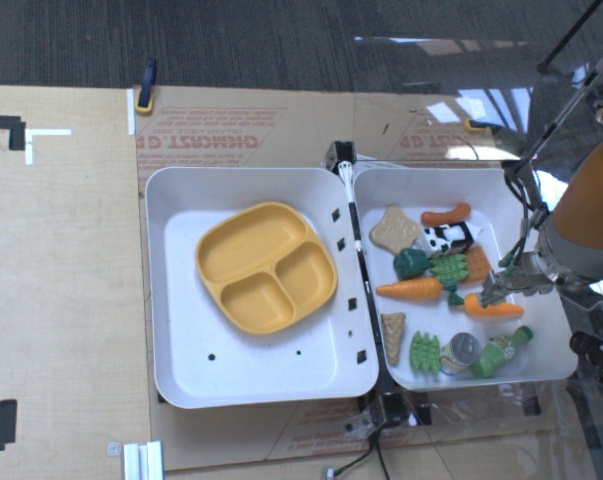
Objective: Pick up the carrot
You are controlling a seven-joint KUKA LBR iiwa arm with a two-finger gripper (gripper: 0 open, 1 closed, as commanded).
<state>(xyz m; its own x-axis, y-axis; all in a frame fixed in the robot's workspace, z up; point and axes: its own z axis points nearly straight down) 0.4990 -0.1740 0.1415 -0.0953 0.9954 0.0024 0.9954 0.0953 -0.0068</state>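
- The yellow plate [266,268] sits in the left bin.
- The carrot [409,289] lies in the right bin: likely light, stiff, slick. Take its thick middle.
- The gripper [496,290] hangs nearby; you cannot tell its grip.

A yellow plate [266,279] with three compartments lies in the left bin [181,368], near the middle of the frame. The right bin [551,368] touches it along a hinged seam and holds toy food. At its upper part lie a bread slice [393,230] and a red sausage [446,214], with a black-and-white cow [449,238] just below the sausage. A dark green pepper [411,262] sits beside a green leafy piece [448,269]. Along the lower edge are a tan wedge [393,334], a green bumpy vegetable [424,353], a grey can [464,348] and a green bottle [501,349]. Both bins rest on cardboard [221,133] on the bench [56,298]. A blue-and-yellow clamp [146,86] sits at upper left.
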